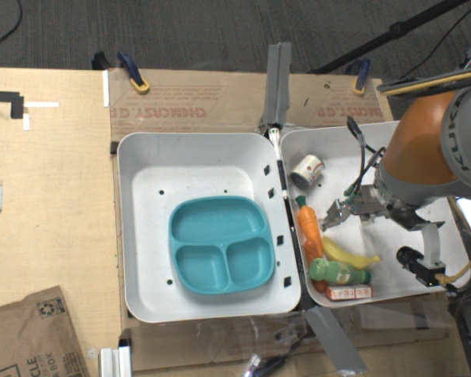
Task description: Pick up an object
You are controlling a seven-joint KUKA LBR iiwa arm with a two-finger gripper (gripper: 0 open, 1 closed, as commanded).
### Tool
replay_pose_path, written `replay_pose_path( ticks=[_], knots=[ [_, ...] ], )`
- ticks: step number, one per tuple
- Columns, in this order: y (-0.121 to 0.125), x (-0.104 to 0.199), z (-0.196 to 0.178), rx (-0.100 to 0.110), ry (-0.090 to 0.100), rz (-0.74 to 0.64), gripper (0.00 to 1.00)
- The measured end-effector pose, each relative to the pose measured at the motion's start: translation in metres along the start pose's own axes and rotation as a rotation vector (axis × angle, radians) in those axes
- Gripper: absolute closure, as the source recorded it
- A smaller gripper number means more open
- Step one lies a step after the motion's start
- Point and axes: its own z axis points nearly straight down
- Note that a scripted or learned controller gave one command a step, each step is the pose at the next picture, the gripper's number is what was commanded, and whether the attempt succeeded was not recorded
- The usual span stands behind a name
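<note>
1. You had two white bins side by side on the worktop [47,210]: the left bin [141,234] carried a teal divided plate [221,244], and the right bin [337,144] held the loose objects.
2. Your arm [428,144] reached in from the right over the right bin, its orange band above the wrist.
3. The gripper [332,215] sat low in the right bin, pointing left toward the objects along the bin's left wall. You could not tell from this view whether its tips were apart or together, and nothing showed between them.
4. The carrot [308,230] lay along the left wall of the right bin, just left of the gripper.
5. The banana [348,253] lay nearer you than the gripper, just right of the carrot's near end.
6. A green bottle [336,272] lay on its side directly against the banana's near edge, and a small red and white box [350,292] lay at the bin's near wall.
7. A small can [307,169] lay tipped at the far left of that bin, well apart from the gripper.
</note>
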Motion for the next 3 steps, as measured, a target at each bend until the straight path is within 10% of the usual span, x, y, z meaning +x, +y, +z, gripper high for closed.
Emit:
replay_pose_path(
  ticks=[1, 2, 3],
  knots=[
    [-0.043, 0.002, 0.030, -0.031, -0.003, 0.138, 0.00],
    [-0.043, 0.000, 0.021, -0.029, -0.005, 0.144, 1.00],
    [-0.054, -0.035, -0.083, -0.002, -0.002, 0.349, 1.00]
  ],
)
